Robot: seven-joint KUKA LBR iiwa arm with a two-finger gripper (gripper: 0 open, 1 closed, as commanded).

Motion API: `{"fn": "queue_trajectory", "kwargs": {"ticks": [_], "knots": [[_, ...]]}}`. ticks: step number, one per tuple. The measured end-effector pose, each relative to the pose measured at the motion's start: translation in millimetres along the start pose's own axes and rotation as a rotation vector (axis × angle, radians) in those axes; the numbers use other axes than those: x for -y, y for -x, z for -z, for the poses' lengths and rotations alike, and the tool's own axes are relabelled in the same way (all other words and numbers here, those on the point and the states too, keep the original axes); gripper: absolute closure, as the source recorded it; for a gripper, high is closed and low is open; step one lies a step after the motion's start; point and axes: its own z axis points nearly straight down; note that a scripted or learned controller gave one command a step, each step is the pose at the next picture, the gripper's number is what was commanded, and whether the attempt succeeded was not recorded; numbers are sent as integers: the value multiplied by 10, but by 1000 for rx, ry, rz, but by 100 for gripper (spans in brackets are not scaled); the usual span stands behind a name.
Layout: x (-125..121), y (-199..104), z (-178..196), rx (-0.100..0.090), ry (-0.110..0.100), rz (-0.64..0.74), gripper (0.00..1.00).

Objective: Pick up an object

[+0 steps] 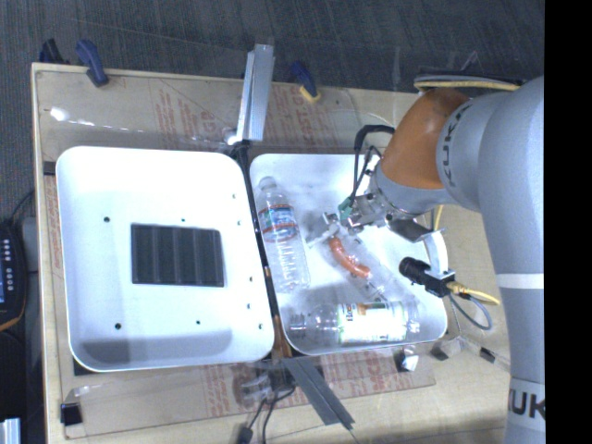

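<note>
From the overhead camera, the gripper (pixel 340 218) was down in the right bin (pixel 427 333), near its middle, and honestly I couldn't tell how its business end was set because the wrist blocked it. Just at its 5 o'clock lay a little orange sausage thing (pixel 351 259), close but I couldn't say touching. That looked like the target to me: light, probably a bit squishy and smooth, so I'd pinch it across the middle of its short width. A clear bottle (pixel 282 232) lay along the bin's 9 o'clock wall, and a second bottle (pixel 356 323) lay flat at 6 o'clock; both looked light, round and slippery, likely to roll. The left bin (pixel 83 248) had a dark grille (pixel 177 254).
</note>
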Motion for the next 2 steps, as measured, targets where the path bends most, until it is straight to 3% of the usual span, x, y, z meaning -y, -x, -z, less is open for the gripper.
{"fn": "queue_trajectory", "kwargs": {"ticks": [1, 2], "knots": [[-19, -259, 273, 3, 3, -32, 0], [-23, -16, -170, 2, 0, 93, 0]]}}
